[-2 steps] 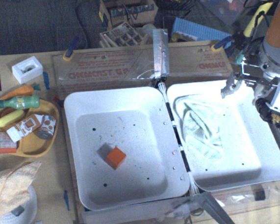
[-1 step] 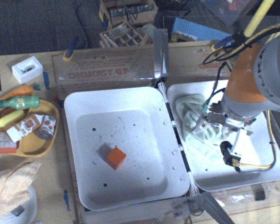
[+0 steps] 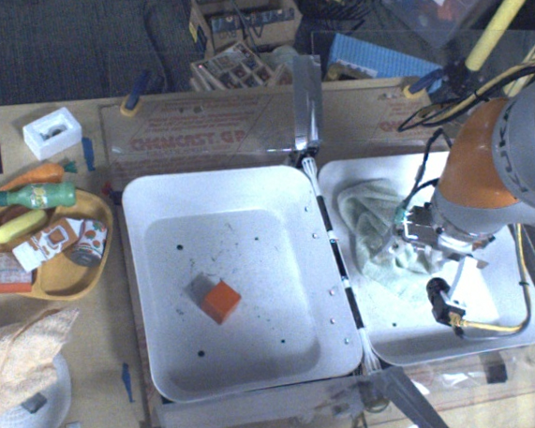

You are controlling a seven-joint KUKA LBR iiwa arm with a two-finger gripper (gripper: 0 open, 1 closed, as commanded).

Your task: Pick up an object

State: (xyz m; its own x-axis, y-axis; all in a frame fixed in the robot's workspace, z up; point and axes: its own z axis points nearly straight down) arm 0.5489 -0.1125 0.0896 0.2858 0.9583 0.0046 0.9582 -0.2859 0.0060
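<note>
The orange block [image 3: 223, 302] lies in the left bin [image 3: 154, 210], a little left of the middle of its floor and toward the near side. It is a small cube, turned so that one corner points near, and a grey shadow or grey face shows at its far-left side. Nothing touches it. Around it the floor of the bin has only small dark specks.

In the right bin [image 3: 504, 327] there is a pale green cloth [image 3: 374, 226], crumpled, in the far-left part of that bin, close to the wall between the two bins. My gripper [image 3: 420, 252] is low over the right bin, at the near-right edge of this cloth. I see it from above and the wrist body covers it, so I cannot tell how it stands, and I cannot tell if it touches the cloth. My arm [image 3: 517, 165] comes in from the right, with the orange band just above the wrist. A black cable with a yellow end [image 3: 481, 327] curves over the near part of the right bin's floor.

The block and my gripper are well apart, in different bins, with the middle wall between them.

To the left of the bins, on the bench, a yellow bowl [image 3: 67, 279] holds toy food, among it a green bottle [image 3: 42, 195]. A small white box [image 3: 52, 132] is farther away, and a beige cloth [image 3: 24, 368] lies near the left corner.
</note>
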